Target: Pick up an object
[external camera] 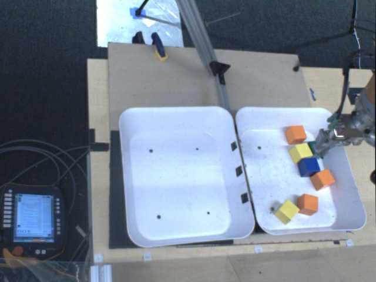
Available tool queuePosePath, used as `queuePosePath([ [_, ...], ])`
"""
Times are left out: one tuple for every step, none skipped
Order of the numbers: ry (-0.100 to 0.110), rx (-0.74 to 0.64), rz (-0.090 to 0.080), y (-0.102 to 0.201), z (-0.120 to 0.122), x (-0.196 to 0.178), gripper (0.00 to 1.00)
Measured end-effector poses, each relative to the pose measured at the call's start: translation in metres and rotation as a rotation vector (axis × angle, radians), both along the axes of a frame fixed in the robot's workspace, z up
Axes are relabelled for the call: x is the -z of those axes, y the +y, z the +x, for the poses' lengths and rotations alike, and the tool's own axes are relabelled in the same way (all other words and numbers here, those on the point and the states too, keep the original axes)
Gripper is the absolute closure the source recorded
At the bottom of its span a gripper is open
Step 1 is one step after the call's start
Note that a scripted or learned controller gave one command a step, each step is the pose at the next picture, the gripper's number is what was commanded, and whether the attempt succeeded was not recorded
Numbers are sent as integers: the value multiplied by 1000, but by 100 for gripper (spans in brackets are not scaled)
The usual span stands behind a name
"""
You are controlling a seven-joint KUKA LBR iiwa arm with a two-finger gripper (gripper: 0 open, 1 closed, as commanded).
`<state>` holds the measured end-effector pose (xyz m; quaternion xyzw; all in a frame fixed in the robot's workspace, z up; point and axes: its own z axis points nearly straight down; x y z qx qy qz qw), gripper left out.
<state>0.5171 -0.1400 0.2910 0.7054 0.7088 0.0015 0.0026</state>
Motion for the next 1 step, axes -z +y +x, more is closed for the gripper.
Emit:
queuePosePath([
  [4, -4, 3, 52, -9, 17, 100],
])
